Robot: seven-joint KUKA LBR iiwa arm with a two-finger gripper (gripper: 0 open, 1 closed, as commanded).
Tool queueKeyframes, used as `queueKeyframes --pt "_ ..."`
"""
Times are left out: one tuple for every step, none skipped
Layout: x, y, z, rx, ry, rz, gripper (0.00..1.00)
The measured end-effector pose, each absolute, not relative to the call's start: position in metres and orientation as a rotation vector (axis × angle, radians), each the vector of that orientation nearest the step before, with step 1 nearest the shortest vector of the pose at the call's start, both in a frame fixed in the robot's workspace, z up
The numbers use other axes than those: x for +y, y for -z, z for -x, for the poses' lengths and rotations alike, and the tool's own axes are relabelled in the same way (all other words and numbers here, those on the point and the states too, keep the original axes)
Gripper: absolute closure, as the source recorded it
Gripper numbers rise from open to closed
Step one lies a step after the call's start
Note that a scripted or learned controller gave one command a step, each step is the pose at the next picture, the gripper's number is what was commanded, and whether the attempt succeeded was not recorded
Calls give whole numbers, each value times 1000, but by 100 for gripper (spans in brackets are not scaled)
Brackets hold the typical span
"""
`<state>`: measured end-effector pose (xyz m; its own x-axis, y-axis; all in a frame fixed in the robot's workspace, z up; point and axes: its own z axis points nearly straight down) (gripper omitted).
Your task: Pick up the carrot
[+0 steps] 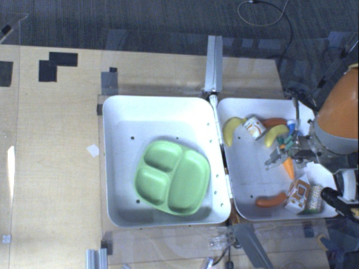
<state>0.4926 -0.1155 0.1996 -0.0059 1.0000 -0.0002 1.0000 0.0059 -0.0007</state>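
Approach step: gripper low over right bin, just beside carrot. You can't tell grip state. Next: centre over carrot, clamp, lift.

Light wood bench w/ black square markings at upper left; dark grey carpet beyond, a thin cable looped across it. Metal bracket stands at bench's far edge. Even overhead light.
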Motion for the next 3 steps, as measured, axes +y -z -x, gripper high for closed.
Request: queueKeyframes --pt "-160 -101 -552 -2273 1 2170 0" --pt "-191 -91 -514 -2209 40 2241 0" --pt "-190 -91 -522 -2076 38 2354 0"
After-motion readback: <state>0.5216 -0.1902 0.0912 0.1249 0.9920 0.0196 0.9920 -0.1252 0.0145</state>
